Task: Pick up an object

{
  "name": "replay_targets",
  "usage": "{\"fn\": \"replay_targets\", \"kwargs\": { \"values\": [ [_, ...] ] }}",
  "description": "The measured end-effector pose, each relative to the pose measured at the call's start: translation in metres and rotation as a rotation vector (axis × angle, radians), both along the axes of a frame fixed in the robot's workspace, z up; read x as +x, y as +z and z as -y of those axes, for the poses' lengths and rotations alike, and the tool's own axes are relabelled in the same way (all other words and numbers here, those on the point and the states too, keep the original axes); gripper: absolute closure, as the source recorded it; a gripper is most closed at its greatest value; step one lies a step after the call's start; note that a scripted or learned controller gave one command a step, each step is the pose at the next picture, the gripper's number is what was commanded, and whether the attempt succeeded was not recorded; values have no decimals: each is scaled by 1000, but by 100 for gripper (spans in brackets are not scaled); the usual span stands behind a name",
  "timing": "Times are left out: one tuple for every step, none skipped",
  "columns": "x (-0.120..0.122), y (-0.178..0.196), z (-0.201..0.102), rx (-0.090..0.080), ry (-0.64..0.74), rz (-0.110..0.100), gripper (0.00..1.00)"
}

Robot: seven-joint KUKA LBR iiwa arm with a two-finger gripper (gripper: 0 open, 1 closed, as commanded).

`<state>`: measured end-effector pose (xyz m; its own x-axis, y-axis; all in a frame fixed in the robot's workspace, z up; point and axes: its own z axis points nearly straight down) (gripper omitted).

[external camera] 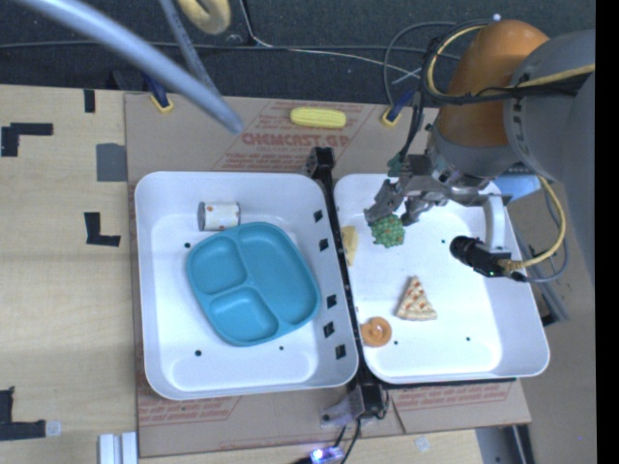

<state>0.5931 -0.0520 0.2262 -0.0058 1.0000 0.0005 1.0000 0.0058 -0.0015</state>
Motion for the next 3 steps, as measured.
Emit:
{"fn": "replay_targets", "kwargs": {
  "values": [
    [11,5,-45,1,1,1,100],
    [16,-8,-97,-1,-1,-1,100],
    [21,-14,-146,-1,0,0,100]
  ]
}}
